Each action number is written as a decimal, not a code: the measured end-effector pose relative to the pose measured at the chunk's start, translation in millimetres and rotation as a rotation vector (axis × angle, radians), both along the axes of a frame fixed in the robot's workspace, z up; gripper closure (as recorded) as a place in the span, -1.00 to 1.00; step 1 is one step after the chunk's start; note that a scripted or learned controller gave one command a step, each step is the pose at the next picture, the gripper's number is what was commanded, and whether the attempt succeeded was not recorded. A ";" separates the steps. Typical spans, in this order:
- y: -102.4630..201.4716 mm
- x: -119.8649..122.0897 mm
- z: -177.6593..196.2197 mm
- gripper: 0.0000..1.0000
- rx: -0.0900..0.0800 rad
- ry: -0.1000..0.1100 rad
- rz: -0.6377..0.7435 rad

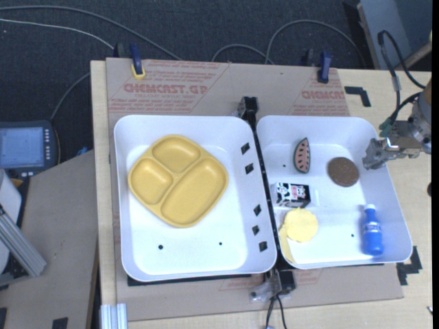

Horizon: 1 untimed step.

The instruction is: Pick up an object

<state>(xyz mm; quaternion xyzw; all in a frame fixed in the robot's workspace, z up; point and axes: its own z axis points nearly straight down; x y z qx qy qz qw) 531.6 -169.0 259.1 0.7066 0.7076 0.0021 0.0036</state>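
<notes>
My tool [376, 155] sits at the right bin's [329, 123] right rim; cannot tell its state. Nearest target: brown disc [343, 171], just left and slightly nearer the camera.

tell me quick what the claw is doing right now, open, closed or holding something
Claw: at the right bin's right rim, near the brown disc; nothing visibly held, and open or closed cannot be told.

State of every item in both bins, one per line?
yellow divided plate: flat in the left bin, compartments bare
watermelon slice: lying in the right bin
brown disc: lying flat
black-and-white carton: on its side
yellow round piece: lying flat
blue bottle: on its side
</notes>
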 end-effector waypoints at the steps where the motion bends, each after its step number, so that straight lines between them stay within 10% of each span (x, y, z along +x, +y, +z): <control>1: 51.5 10.5 -14.9 1.00 0.005 0.010 0.005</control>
